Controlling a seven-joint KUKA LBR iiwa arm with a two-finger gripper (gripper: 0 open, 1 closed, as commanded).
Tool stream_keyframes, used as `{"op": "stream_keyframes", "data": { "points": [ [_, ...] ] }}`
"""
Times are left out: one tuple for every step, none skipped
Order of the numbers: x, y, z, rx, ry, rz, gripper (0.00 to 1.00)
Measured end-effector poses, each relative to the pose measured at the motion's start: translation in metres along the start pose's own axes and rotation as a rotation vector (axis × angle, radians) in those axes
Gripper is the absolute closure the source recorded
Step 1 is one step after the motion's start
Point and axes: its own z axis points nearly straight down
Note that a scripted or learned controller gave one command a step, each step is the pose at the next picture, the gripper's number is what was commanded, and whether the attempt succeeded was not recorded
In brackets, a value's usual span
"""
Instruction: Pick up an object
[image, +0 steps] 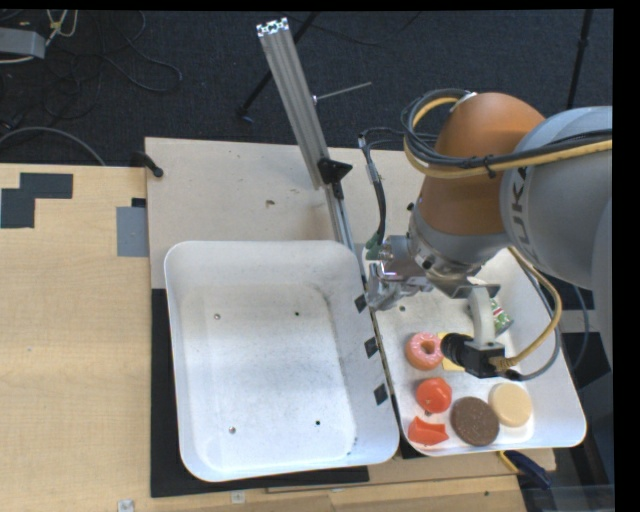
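Hovering in the approach step with gripper (392, 280) over the right bin (560, 400), grip state impossible to tell, probably needing next a descent onto the pink doughnut (424, 350).

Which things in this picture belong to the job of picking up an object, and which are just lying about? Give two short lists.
Belong to the job: gripper; pink doughnut; red tomato; red wedge; brown biscuit; pale biscuit; bin holding them.
Just lying about: other white bin; metal rail; wooden board.
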Motion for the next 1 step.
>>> {"op": "stream_keyframes", "data": {
  "points": [
    [0.0467, 0.0189, 0.0186, 0.002, -0.001, 0.001, 1.00]
  ]
}}
